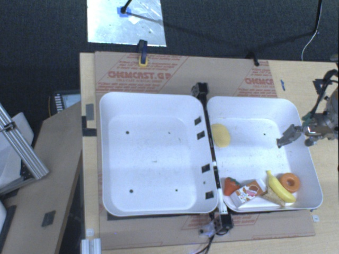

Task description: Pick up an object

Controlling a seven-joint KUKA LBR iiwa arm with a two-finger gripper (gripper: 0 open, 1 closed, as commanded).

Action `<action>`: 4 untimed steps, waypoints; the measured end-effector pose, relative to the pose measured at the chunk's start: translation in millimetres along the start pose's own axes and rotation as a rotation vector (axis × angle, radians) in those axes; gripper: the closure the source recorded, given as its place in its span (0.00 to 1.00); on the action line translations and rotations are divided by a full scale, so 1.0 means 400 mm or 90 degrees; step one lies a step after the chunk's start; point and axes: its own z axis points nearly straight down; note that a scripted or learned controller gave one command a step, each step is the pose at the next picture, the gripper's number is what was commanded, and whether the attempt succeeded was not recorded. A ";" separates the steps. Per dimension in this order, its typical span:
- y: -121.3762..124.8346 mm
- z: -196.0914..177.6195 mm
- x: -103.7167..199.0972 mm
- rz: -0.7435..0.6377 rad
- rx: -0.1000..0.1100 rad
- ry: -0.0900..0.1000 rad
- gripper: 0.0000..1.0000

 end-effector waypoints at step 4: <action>0.080 0.162 0.156 0.000 0.000 0.000 0.00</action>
